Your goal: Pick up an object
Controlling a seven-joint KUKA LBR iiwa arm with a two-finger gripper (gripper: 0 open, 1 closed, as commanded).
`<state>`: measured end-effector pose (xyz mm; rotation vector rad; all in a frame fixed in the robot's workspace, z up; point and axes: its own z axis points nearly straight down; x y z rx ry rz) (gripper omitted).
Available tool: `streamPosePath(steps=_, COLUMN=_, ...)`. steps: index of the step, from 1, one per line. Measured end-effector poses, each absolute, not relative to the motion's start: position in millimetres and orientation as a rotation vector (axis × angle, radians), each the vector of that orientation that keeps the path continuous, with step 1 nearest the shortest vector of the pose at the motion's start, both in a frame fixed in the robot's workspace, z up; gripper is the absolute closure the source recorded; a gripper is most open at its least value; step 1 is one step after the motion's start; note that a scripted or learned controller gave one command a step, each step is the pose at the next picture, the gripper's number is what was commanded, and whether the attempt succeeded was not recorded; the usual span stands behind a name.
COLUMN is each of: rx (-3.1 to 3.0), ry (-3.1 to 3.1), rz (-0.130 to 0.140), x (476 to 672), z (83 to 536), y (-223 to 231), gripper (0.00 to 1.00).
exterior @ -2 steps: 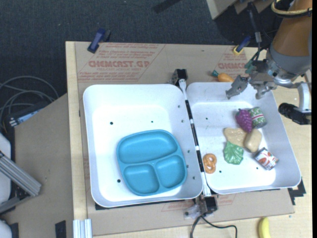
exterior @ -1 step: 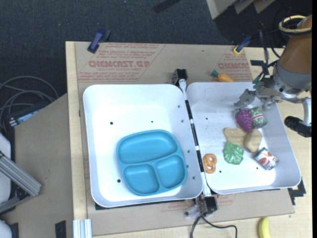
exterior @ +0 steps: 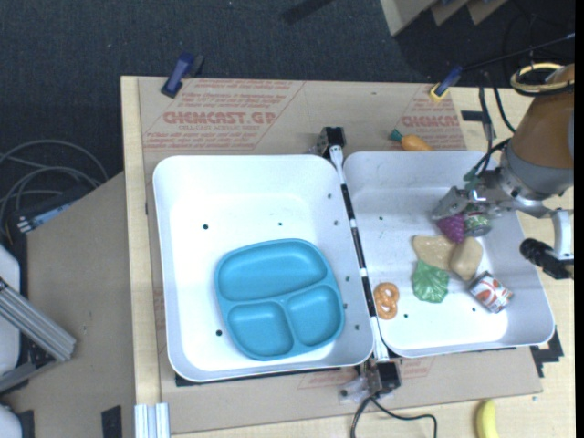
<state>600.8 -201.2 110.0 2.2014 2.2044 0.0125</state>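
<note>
A small purple object (exterior: 453,225), soft-looking with a green part, is seen in the right bin (exterior: 401,336), directly under the end effector (exterior: 468,204). Whether the end effector is open or closed cannot be told, and no grasp is visible. Just below are placed a pale beige lump (exterior: 465,257), a flat cream piece (exterior: 427,247), a crinkled green leafy item (exterior: 430,282), a red-and-white can (exterior: 490,292) and an orange pretzel (exterior: 387,300). A smooth blue divided plate (exterior: 278,297) is lying in the left bin (exterior: 182,190).
</note>
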Motion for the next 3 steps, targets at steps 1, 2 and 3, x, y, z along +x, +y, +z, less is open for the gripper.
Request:
streamPosePath(steps=1, rx=2.196, ry=2.199, rz=0.019, x=592.5, z=104, y=-192, gripper=0.00)
streamPosePath(steps=2, rx=2.202, ry=2.211, rz=0.021, x=563.2, z=97, y=-161, gripper=0.00)
streamPosePath(steps=3, rx=2.222, ry=2.224, rz=-0.001, x=527.5, z=84, y=-121, gripper=0.00)
